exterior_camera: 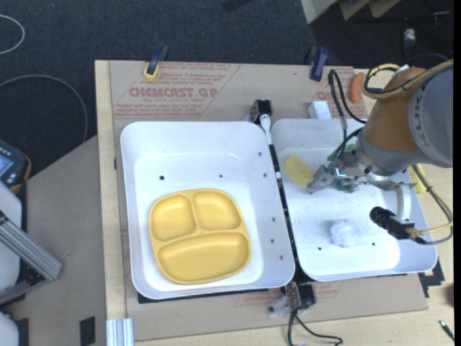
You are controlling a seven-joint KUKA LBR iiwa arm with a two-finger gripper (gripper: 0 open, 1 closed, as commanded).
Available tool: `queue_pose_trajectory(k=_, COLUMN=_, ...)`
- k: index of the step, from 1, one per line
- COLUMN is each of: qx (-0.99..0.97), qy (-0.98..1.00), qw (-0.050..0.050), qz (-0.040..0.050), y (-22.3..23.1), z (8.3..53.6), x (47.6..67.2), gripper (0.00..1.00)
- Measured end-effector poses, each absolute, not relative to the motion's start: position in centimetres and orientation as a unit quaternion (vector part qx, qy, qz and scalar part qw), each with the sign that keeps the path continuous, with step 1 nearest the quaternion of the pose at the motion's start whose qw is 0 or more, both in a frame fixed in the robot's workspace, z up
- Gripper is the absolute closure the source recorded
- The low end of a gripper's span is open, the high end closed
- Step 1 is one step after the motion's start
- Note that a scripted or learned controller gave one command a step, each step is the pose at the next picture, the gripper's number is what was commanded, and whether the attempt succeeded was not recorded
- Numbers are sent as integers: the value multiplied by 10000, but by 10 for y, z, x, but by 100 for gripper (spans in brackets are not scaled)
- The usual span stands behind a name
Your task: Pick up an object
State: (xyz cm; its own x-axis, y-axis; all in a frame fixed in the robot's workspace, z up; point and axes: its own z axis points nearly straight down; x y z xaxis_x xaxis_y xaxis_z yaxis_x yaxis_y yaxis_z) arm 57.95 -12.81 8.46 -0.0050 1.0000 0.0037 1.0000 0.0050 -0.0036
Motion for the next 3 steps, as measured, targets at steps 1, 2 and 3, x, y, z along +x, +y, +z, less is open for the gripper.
queue_pose_trajectory(k=1, qx=-7059, qy=-7083, qw=39, qz=-33, y=-163, z=85, x=624, gripper=0)
queue_pose_trajectory(k=2, qx=-7053, qy=-7089, qw=-1, qz=-15, y=-164, z=96, x=624, gripper=100)
queue_pose_trajectory(k=3, qx=-7074, qy=-7068, qw=50, qz=1, y=-206, z=84, x=581, gripper=100)
